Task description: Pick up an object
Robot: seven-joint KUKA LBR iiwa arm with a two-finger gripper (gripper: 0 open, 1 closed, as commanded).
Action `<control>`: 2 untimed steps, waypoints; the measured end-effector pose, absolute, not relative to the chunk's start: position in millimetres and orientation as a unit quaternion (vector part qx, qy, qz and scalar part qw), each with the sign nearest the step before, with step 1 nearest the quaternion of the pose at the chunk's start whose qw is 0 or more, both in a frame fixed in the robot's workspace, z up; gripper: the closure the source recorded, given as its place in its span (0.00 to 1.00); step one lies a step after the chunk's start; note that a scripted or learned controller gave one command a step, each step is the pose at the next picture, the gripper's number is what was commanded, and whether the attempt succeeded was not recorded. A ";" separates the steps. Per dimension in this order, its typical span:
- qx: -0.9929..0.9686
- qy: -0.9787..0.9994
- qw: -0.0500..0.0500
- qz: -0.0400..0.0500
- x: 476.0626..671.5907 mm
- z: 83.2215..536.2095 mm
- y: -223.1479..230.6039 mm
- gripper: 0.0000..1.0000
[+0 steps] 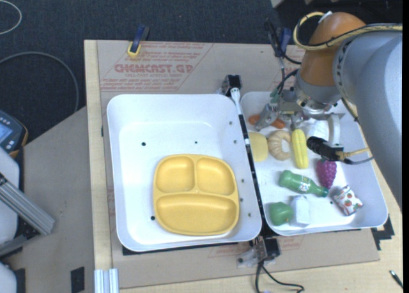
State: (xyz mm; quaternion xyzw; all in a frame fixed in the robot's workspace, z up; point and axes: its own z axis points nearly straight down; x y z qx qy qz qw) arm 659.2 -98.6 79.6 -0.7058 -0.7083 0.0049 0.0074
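The right bin [370,212] holds several toy foods. Among them are a yellow corn cob [298,147], a beige ring-shaped pastry [279,144], a pale yellow block [257,147], a green bottle [301,183], purple grapes [326,172], a green pepper [279,212], a white piece [300,210] and a small red-and-white can [347,200]. My gripper [281,115] is low at the bin's far left corner, just above the pastry and the corn. A small orange item [255,119] lies right beside it. The wrist hides what is under the gripper.
The left bin [128,132] holds a yellow divided plate [195,193]. A black clamp [231,84] sits at the far end of the divider between the bins. The grey arm [374,81] covers the right bin's far right corner. Cardboard lies under both bins.
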 end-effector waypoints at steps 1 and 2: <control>-0.706 -0.708 0.002 0.002 661.1 94.6 -100.4 1.00; -0.704 -0.710 -0.001 -0.004 620.4 191.7 -17.1 1.00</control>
